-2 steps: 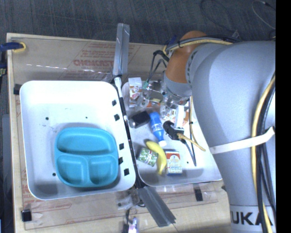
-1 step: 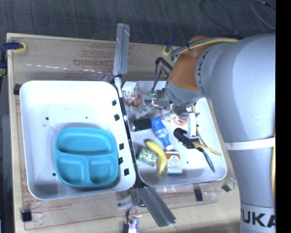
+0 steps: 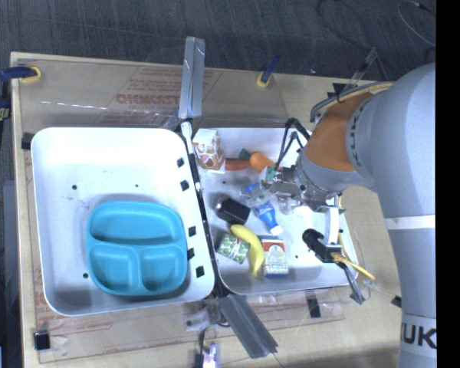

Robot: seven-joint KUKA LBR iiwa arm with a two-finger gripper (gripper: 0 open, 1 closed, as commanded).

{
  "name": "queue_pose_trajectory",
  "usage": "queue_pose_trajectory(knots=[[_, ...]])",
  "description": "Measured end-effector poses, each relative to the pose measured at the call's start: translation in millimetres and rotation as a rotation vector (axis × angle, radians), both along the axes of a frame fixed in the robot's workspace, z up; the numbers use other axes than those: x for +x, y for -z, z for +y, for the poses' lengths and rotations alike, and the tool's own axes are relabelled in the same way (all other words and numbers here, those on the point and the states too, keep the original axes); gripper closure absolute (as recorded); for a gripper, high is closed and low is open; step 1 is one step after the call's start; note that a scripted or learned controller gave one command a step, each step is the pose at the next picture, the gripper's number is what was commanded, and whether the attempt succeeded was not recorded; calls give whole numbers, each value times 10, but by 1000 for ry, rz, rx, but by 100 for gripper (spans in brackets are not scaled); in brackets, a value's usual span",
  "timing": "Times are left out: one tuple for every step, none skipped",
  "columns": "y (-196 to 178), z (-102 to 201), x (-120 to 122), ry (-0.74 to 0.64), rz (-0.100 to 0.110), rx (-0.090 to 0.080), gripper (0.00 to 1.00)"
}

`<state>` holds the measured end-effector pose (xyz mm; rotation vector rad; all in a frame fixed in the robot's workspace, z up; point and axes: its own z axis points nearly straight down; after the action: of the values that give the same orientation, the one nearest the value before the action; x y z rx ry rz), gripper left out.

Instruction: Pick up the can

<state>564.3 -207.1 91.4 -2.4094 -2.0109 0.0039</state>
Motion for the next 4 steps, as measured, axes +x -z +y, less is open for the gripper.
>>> queue_pose_trajectory(knots=[[-1, 54, 588, -79, 5, 0, 0], [-481, -38, 888, -51, 11, -1, 0], [-1438, 39, 927, -35, -3, 0, 0], [-718, 185, 463, 32, 2, 0, 0]])
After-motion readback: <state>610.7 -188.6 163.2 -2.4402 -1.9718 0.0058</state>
